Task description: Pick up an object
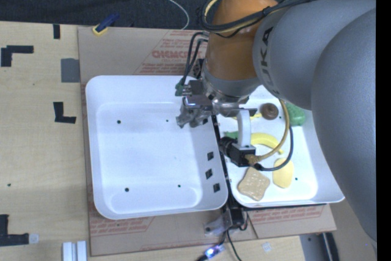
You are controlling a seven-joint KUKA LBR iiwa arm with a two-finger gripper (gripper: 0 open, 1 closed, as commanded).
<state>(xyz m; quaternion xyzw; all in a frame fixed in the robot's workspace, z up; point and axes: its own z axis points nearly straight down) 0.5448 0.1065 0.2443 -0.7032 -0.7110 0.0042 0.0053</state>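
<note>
Several small objects lie in the right bin [324,192]: a tan biscuit-shaped piece [253,184], a yellow banana [264,140], a pale yellow lump [282,176], a brown round thing [269,110] and a green thing [297,114] partly behind the arm. My gripper [192,112] hangs below the orange band [235,33], over the far right part of the left bin [140,150], close to the wall between the bins. I see nothing in it. The arm hides much of the right bin's far side.
Both bins rest on a cardboard sheet [134,52] on the wooden bench. Black cables [284,137] loop from the wrist over the right bin. A black bracket [238,153] sits near the dividing walls. A white cable [174,0] trails at the back.
</note>
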